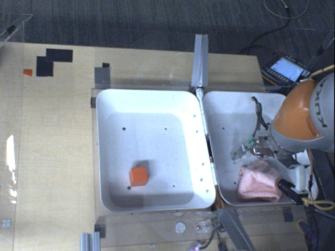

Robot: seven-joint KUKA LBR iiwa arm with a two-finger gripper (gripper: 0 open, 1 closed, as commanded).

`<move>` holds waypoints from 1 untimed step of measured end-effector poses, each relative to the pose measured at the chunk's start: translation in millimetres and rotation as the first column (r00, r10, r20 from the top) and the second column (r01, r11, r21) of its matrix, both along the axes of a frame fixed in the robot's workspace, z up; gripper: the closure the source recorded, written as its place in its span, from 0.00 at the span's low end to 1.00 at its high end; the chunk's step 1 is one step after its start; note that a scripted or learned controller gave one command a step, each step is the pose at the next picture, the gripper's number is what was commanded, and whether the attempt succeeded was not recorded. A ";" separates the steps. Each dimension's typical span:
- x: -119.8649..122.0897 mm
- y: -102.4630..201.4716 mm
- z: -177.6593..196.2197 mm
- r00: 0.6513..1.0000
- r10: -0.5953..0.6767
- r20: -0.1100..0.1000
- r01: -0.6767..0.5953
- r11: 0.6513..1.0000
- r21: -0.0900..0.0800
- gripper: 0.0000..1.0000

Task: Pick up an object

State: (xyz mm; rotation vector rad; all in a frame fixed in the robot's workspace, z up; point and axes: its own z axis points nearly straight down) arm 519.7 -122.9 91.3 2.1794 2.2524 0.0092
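An orange cube (138, 176) lies on the floor of the left bin (110, 140), near its front. A pink folded cloth (259, 184) lies in the right bin (225, 119) at the front right. The gripper (250, 149) hangs low over the right bin, just above the cloth's upper left edge, under the arm's orange band (296, 116). Nothing shows between its fingers from this angle.
A metal divider post (200, 61) stands between the two bins at the back. Black and orange markers (49, 61) lie on the wooden bench at the far left. A tablet (285, 69) and cables sit behind the right bin.
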 end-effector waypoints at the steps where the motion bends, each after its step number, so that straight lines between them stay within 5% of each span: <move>1: 79.7 -10.2 -2.4 0.994 0.107 0.003 -0.107 0.994 -0.002 0.00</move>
